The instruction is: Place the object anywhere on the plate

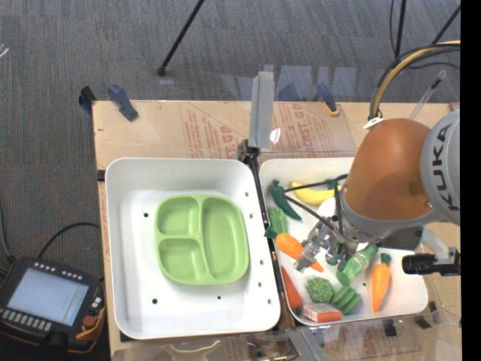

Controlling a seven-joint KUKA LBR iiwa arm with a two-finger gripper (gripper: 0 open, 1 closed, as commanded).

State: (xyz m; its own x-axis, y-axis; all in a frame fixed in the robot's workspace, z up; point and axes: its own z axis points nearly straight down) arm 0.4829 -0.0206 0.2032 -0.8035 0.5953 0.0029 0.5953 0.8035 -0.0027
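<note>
Over right bin (pixel 417 295), arm reaching in from right w/ orange band (pixel 391 171) above wrist; hand (pixel 322 253) low among toy food, near bin centre. Fingers' state: can't tell, too cluttered and small. Nothing clearly seen between them.

Right bin contents: carrot (pixel 289 245) just left of hand, touching or nearly; second carrot (pixel 381 280) upright-ish at right; banana (pixel 314 194) at back; dark green pepper (pixel 285 199) beside it; broccoli (pixel 320 289) toward front; green bottle-like item (pixel 356 263) tilted just right of hand; long orange-red piece (pixel 291 288) along left wall.

Left bin (pixel 124 201): green plate (pixel 201 239), 3 compartments, sits about centre, nothing on it. Both bins side by side on plywood surface (pixel 173 130)
</note>
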